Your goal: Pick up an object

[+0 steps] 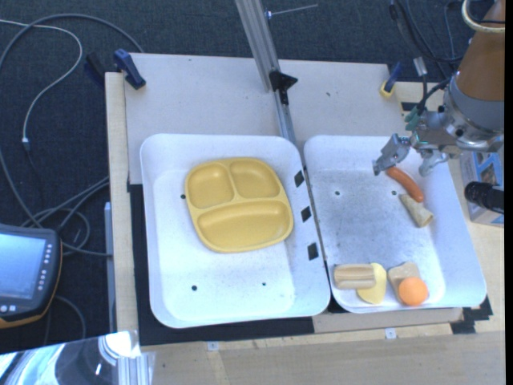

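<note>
Orange ball point(413, 292) and bun point(354, 276) sit at right bin's point(353, 207) near edge. Fingers point(407, 160) spread apart, hovering over sausage point(406, 184) at far right, apparently lined up to straddle it.

The grey arm with its orange band point(487, 62) is cut off by the top and right edges, so its upper links cannot be seen. The two-finger metal gripper point(409, 157) is small and blurred; whether its fingers are spread or closed cannot be told, nor whether they touch the orange-red sausage-shaped toy point(406, 184) just beneath. A dark handheld screen unit with an orange rim point(24, 273) runs off the left edge. A shiny crumpled sheet point(64, 363) is clipped by the bottom edge.
</note>
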`<state>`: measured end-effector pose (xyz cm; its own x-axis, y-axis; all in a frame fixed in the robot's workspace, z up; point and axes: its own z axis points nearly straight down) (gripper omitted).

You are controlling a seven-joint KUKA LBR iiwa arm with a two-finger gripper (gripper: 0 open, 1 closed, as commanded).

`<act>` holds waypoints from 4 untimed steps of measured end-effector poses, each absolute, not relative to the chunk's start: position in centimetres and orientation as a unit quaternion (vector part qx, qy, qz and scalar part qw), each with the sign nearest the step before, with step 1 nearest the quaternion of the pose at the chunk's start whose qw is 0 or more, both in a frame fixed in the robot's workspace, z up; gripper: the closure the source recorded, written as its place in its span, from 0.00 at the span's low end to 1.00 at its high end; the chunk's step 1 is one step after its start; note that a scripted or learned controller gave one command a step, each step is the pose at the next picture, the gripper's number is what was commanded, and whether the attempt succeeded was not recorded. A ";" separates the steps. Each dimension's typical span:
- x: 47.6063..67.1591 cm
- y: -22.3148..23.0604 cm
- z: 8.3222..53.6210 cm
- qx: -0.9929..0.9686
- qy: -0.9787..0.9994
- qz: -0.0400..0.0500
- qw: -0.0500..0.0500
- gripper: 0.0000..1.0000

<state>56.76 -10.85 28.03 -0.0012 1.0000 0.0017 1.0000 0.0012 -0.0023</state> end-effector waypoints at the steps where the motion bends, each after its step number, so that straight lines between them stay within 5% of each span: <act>1: 56.8 -10.9 28.0 -0.707 -0.707 0.000 0.001 0.00; 4: 56.0 -11.0 14.8 -0.707 -0.707 0.002 0.004 0.00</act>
<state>55.99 -11.04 14.75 0.0003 1.0000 0.0024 1.0000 -0.0003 -0.0081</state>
